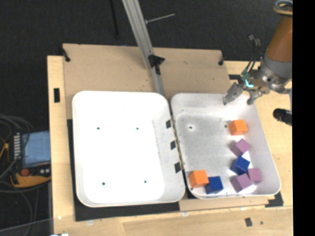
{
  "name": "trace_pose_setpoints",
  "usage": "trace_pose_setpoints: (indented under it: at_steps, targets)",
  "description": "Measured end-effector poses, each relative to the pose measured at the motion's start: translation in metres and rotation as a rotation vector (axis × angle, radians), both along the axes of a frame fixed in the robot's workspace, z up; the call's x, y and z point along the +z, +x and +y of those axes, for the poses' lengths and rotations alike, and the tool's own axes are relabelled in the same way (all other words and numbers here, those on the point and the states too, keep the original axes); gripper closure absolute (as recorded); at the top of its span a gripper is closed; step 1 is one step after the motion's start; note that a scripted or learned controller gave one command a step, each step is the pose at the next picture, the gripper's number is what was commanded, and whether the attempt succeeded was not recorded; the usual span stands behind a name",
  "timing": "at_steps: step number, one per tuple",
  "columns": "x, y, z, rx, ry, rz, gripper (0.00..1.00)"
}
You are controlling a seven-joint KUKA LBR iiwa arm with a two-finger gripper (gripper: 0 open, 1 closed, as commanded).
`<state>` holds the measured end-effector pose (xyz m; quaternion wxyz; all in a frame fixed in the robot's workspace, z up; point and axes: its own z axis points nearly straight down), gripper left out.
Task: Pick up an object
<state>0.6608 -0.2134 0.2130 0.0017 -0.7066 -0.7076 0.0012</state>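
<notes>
Seven small blocks lie in the right bin, all toward its right and near sides. An orange cube sits alone, farthest up. Below it a purple block touches a tilted blue cube. Two more purple blocks crowd the near right corner. Along the near wall, a second orange block rests just beside a blue one.

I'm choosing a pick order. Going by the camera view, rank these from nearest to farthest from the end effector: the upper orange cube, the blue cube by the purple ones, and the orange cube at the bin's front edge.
1. Upper orange cube, just below the end effector.
2. Blue cube, mid right side.
3. Front orange cube, lower left corner of the right bin.
</notes>
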Motion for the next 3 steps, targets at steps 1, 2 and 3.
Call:
trace_pose_setpoints:
  at_steps: [1,2,3]
  targets:
    - [0.004,0.001,0.0,0.004,-0.004,-0.004,0.0]
    - [-0.039,-0.004,0.003,0.004,-0.002,-0.001,0.0]
    - [-0.098,0.003,0.002,0.005,-0.002,-0.001,0.0]
